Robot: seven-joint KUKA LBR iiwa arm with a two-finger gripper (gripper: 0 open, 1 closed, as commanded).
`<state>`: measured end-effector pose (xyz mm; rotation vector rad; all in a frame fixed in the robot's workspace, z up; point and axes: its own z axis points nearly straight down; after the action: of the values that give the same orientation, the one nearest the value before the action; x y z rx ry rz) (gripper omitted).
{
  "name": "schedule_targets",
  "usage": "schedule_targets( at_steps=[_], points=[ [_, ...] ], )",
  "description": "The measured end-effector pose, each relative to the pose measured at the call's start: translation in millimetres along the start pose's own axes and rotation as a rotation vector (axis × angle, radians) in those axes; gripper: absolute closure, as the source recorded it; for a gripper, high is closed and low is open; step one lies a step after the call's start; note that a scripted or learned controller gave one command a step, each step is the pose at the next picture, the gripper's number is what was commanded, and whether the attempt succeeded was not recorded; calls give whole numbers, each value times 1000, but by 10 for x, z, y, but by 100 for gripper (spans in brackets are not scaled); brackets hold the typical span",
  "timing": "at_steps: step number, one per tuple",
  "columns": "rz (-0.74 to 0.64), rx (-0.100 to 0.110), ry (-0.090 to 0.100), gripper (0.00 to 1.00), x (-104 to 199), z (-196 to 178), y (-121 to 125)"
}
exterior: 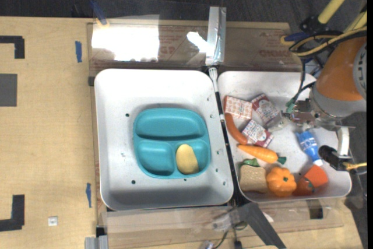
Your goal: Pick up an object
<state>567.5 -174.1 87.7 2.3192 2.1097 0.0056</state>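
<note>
A: Looking at the right bin (pixel 274 81), we see a crinkled red-and-white packet (pixel 265 109) just beside the claw (pixel 289 115).
B: Agreed; whether the claw is released or clenched, we cannot tell.

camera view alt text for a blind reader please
A robot arm reaches over the right white bin, cluttered with a carrot, small pumpkin and snack packets. The left bin holds a teal divided tray with a yellow potato in its lower right compartment.
</note>
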Motion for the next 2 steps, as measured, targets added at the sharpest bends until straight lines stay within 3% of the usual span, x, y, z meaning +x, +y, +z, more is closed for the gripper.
schedule_targets(
  at_steps=[1,2],
  points=[
    [5,0,1,0,12,-5,-587],
    [43,-1,4,0,688,-14,-922]
  ],
)
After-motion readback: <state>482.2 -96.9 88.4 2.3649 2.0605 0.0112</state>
